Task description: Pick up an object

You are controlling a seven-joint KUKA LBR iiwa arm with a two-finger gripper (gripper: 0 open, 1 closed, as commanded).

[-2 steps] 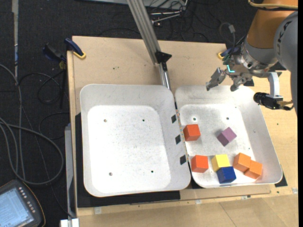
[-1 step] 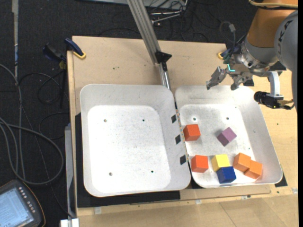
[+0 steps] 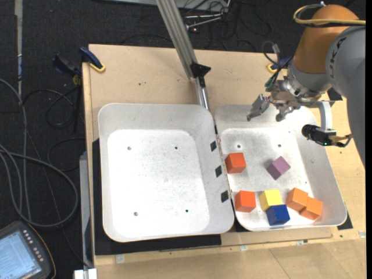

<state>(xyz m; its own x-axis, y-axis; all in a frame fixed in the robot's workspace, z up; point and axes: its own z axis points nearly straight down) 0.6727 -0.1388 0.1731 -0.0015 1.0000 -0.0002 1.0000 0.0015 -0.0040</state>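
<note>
Hovering spread and empty, the gripper (image 3: 268, 111) sits well above the orange cube (image 3: 235, 163).

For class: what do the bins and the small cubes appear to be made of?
Bins: probably moulded plastic, white, smooth, with rounded corners and raised rims. Cubes, such as the purple one: matte, solid-coloured, crisp edges; painted wood or foam, I cannot tell which.

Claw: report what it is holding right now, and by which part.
Nothing is held. The claw hangs open over the far edge of the right bin, its fingers apart with nothing between them. All the blocks, such as the purple block, lie on the bin floor.
</note>
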